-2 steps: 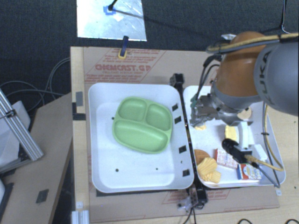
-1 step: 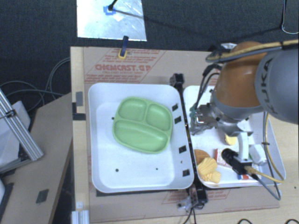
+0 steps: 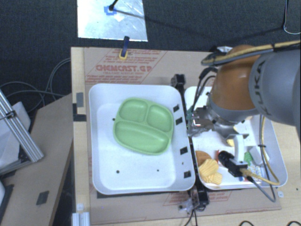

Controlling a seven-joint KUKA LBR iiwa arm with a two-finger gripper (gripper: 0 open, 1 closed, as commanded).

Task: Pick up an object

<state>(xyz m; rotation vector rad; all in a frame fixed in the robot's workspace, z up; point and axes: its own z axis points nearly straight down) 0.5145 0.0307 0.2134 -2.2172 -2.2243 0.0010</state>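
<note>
Grey and orange, the arm [image 3: 249, 86] is seen over the right bin [image 3: 281, 169]; its gripper's state cannot be told. Yellow ridged chips [image 3: 210, 169] lie at that bin's lower left. A green divided plate [image 3: 143, 125] is set in the left bin [image 3: 101, 149].

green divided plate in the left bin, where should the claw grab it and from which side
Probably best by the raised outer rim of the green divided plate, coming straight down from above. It lies flat and upright on the floor of the left bin, so only the rim gives the fingers an edge to close over. The near-left rim has the most bare bin floor around it.
</note>
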